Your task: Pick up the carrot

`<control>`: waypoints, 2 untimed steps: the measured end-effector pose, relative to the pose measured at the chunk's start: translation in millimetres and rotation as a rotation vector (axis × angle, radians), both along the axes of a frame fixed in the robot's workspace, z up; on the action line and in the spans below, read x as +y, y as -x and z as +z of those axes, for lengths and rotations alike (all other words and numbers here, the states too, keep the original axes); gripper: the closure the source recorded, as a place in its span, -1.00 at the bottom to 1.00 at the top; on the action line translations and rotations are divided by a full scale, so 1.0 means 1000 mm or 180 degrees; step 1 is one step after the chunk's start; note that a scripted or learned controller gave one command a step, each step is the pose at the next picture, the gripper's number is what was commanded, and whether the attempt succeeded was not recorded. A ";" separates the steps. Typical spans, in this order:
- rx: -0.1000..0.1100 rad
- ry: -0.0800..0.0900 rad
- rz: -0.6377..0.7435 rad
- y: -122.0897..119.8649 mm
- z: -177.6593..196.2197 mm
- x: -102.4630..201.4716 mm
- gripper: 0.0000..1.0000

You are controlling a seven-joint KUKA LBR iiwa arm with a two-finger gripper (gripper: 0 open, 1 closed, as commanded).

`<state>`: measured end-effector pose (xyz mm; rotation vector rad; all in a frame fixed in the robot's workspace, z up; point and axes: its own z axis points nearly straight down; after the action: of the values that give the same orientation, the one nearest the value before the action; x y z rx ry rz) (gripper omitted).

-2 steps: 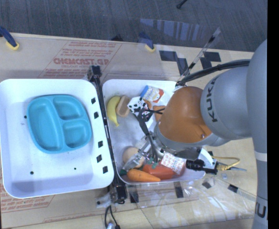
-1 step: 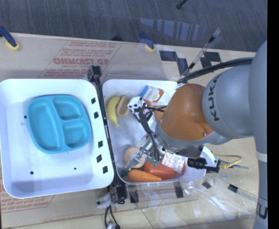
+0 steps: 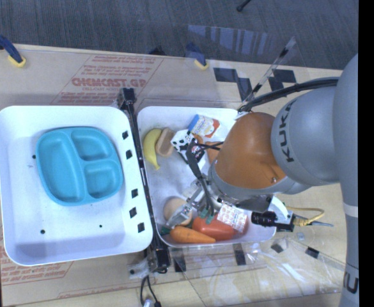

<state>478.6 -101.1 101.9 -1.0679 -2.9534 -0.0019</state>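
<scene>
Carrot (image 3: pixel 191 235) is what has to be picked up. It is long and orange, and it is seen lying flat, just below the claw (image 3: pixel 193 208) and a little toward the near wall of the right bin (image 3: pixel 228 115). Its fat end is by the red thing (image 3: pixel 213 229), and its thin end points to the left.

The claw is held low in the bin, under the orange band (image 3: pixel 247 151) of the arm. How the claw is set cannot be told. Nothing can be seen held in it.

Right beside the claw, on its left, a round tan thing like an egg (image 3: pixel 174 208) is seen. On the claw's other side, a small packet with a red and white label (image 3: pixel 233 219) is seen, touching the red thing. Far above the claw, a banana (image 3: pixel 151 149) is lying by the bin's left wall. In the other bin (image 3: pixel 7 171), well away to the left, a blue tray (image 3: pixel 78 165) is sitting.

To do this step well, the claw should be brought down over the middle of the carrot, not its thin tip. The carrot should be squeezed across its short way. The egg and the red thing should not be bumped or grabbed by mistake, since they are packed in very close. The bin wall is close too, so a slow, gentle move is probably needed.
</scene>
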 end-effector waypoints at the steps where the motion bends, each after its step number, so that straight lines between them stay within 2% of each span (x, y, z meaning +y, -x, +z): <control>1: -0.0008 0.0004 0.0074 0.001 0.022 0.004 -1.00; 2: 0.0008 0.0000 0.0167 0.002 -0.011 -0.004 -1.00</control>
<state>476.7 -105.0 90.7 -0.9895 -2.9781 -0.0003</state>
